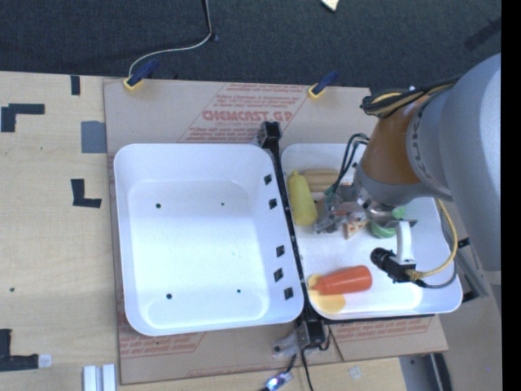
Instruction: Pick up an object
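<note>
Reaching down into the right-hand shallow white plastic bin [431,300], the grey two-finger gripper [335,217] sits low among the clutter, so the grasp step looks in hand. Nearest candidate: the pale yellow banana-shaped toy [301,198], just left of it against the black divider [281,210]. Jaw opening cannot be told; probably nothing is held. An orange carrot-shaped toy [343,280] lies nearer, clear of the wrist. Next move wants a closing, then a straight lift; the left-hand white bin [130,210] offers open room.
</note>
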Robot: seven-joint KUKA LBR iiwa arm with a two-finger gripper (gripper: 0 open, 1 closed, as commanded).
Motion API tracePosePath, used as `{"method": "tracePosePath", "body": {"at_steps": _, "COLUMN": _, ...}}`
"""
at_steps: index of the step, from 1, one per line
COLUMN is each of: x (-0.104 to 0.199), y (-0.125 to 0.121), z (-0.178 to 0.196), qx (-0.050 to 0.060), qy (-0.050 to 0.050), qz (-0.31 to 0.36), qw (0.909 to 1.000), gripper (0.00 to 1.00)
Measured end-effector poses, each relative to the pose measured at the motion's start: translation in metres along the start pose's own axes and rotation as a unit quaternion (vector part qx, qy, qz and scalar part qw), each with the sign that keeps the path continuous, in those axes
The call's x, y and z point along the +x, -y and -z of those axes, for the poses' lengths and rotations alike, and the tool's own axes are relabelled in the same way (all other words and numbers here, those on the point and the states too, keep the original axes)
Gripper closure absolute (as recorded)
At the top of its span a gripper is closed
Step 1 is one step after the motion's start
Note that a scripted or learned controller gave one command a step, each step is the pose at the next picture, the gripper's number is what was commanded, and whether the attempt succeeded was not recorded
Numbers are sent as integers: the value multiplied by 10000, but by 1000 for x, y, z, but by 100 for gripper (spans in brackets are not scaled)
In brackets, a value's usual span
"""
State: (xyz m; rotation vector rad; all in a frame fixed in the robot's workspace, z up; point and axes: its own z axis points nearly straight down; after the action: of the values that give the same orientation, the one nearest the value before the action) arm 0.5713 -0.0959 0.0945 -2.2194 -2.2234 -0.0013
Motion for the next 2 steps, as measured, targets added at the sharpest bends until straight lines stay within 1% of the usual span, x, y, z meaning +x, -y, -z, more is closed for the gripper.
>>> {"method": "tracePosePath", "body": {"at_steps": 1, "x": -15, "y": -21, "z": -10, "qx": 16, "qy": -7, "qz": 1, "qw": 10000, "gripper": 100}}
{"method": "tracePosePath", "body": {"at_steps": 2, "x": 3, "y": -53, "z": -11, "qx": 35, "qy": -3, "qz": 7, "qw": 10000, "gripper": 100}}
